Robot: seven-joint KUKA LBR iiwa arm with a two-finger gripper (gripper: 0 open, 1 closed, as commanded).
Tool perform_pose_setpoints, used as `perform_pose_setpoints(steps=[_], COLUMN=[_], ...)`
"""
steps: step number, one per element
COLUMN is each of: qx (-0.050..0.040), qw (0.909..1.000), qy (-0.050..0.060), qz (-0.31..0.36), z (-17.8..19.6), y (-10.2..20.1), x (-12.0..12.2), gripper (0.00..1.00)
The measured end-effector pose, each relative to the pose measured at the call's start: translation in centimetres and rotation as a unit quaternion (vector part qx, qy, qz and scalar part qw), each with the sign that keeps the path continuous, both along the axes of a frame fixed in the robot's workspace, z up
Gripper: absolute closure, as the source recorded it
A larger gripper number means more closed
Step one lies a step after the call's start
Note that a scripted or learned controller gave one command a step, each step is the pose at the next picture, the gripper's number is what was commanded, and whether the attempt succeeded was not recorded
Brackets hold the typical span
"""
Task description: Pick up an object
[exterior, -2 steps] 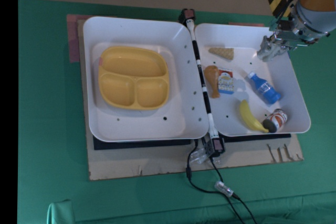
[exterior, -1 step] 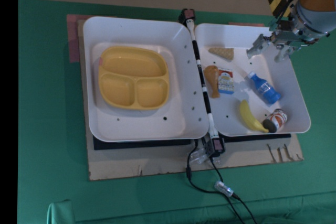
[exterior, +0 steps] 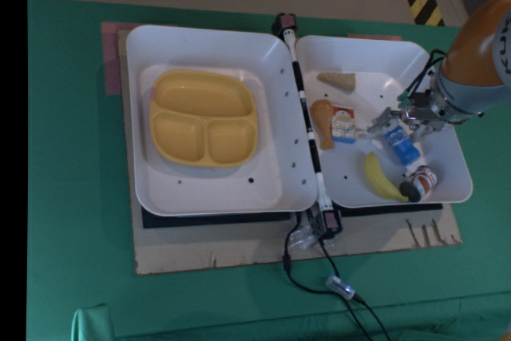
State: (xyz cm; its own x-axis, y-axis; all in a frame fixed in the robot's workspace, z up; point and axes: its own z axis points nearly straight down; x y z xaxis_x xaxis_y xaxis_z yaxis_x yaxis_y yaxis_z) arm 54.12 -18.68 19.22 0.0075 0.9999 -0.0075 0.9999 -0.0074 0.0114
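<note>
Where hand (exterior: 393, 122) hovers, curved banana (exterior: 381, 178), glossy bin (exterior: 447, 164)

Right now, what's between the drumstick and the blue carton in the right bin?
Camera view: the small red-and-white carton lies right beside the drumstick; then bare bin floor to the blue carton, under the gripper.

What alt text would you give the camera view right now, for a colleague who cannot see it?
The grey and orange arm reaches from the right, its pincer low over the right bin, by a blue and white carton. That bin also holds a banana, a drumstick and a cone wedge; the left bin holds a yellow divided plate.
</note>
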Motion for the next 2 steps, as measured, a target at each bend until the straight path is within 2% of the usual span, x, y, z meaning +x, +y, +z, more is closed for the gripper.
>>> perform_pose_setpoints(steps=[1,2], qx=[-0.0031,-0.0001], qw=[1.0,1.0], qy=[-0.005,-0.001], qz=[-0.003,0.001], z=[1.5,9.2], y=[-0.3,-0.2], x=[0.2,8.3], gripper=[1.0,1.0])
